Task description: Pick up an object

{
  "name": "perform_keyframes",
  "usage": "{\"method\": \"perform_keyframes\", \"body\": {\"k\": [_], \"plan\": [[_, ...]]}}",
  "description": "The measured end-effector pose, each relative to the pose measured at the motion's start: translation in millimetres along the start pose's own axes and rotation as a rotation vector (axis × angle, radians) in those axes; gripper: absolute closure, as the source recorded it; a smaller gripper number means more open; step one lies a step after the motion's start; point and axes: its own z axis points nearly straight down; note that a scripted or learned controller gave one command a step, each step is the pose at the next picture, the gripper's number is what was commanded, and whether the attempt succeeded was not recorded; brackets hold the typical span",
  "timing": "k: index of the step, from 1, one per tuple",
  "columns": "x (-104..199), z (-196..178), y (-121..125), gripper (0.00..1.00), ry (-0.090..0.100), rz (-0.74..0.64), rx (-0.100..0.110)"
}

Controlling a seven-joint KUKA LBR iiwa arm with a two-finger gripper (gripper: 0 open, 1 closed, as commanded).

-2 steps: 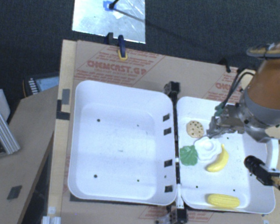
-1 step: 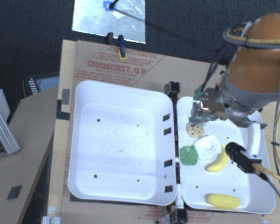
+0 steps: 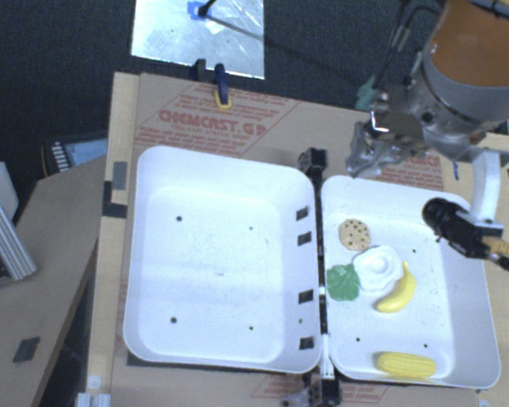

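Note:
The right bin point(image 3: 464, 297) holds a round cookie point(image 3: 354, 233), a white fried egg point(image 3: 378, 268), a green leafy piece point(image 3: 343, 282), a yellow banana point(image 3: 397, 292) and a yellow corn cob point(image 3: 405, 363). My gripper point(image 3: 368, 159) hangs above the far left edge of that bin, well above the cookie. Nothing shows between its fingers, and their spread is unclear from this angle.
The left bin point(image 3: 220, 258) lies beside the right one, joined by black clips point(image 3: 310, 242). A black cylindrical part point(image 3: 454, 226) on a white bracket juts over the right bin's far side. A shiny sheet point(image 3: 202, 15) lies behind the bench.

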Motion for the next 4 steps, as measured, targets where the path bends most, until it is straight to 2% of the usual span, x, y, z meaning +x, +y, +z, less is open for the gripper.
{"method": "perform_keyframes", "body": {"k": [1, 2, 3, 4], "plan": [[-54, -6, -49, 1.0, -0.004, 0.013, 0.013], [2, -85, -46, 1.0, -0.001, 0.001, 0.006], [-10, -81, -46, 1.0, -0.004, 0.011, 0.015], [-19, -81, -46, 1.0, -0.004, 0.011, 0.015]]}}
